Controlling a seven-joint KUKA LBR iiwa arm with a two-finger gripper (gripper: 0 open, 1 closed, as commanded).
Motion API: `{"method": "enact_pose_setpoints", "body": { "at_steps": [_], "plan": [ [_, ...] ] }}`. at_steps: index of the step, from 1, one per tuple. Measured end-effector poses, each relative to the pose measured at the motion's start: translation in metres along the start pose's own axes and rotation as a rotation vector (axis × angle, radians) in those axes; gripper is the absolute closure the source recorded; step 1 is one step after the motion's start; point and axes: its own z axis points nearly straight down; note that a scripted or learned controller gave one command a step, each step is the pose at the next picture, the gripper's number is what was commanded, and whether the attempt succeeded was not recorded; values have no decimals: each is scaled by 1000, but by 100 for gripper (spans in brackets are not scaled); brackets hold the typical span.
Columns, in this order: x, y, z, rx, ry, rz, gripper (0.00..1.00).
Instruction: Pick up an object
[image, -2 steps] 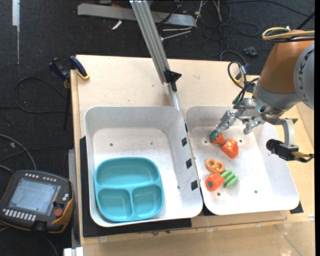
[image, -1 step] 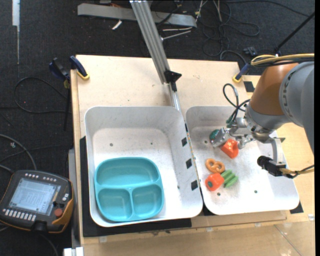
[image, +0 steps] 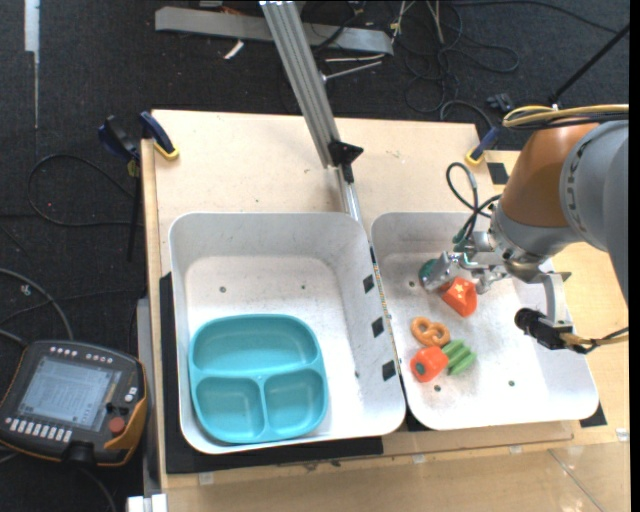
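An orange-red wedge-shaped object (image: 460, 297) sits in the right bin (image: 560, 385), toward its upper middle, directly under the end effector (image: 452, 272). The end effector's metal parts and a teal-green piece lie just above and left of the wedge, touching or overlapping it in this view; whether the wedge is actually between the fingers cannot be told, nor how far they are spread. Below the wedge, well apart from it, lie 3 more items: a small orange pretzel-shaped piece (image: 429, 329), a red-orange round piece (image: 429, 365), and a green ridged piece (image: 458, 357) touching the round one's right side. The grey arm with its orange band (image: 545, 180) reaches in from the right. The left bin (image: 200, 240) holds a teal 3-compartment tray (image: 258, 377). Both bins rest on the desk (image: 250, 160). A teach pendant (image: 68, 393) lies on the floor at lower left.
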Motion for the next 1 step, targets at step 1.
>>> {"method": "enact_pose_setpoints", "body": {
  "at_steps": [1],
  "plan": [
    [12, 49, 27, -4, 0, -6, 0]
  ]
}}
